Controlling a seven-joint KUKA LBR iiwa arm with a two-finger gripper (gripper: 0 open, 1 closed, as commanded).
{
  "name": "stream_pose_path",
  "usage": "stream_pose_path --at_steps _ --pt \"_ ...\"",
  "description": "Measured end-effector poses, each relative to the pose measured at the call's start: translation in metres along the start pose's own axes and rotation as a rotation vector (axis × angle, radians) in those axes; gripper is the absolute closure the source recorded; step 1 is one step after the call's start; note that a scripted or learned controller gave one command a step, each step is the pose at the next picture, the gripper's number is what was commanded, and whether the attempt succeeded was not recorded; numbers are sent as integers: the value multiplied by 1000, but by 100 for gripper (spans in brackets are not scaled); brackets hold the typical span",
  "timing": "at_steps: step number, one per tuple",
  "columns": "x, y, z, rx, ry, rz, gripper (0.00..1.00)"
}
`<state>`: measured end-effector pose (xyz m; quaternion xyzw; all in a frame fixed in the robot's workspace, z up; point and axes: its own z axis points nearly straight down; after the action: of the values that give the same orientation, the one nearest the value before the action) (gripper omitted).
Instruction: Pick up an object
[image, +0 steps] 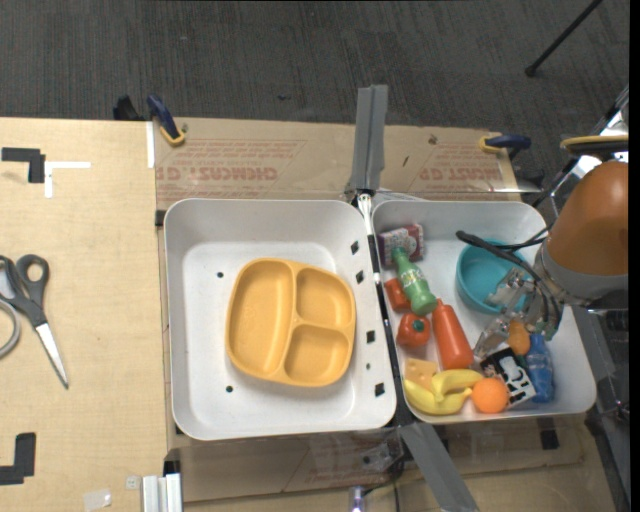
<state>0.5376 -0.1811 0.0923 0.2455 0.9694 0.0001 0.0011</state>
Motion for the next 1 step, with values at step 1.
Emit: stream_pose_path --at_steps 1 --pt "-4 3 -14 -4 -15 -4 100"
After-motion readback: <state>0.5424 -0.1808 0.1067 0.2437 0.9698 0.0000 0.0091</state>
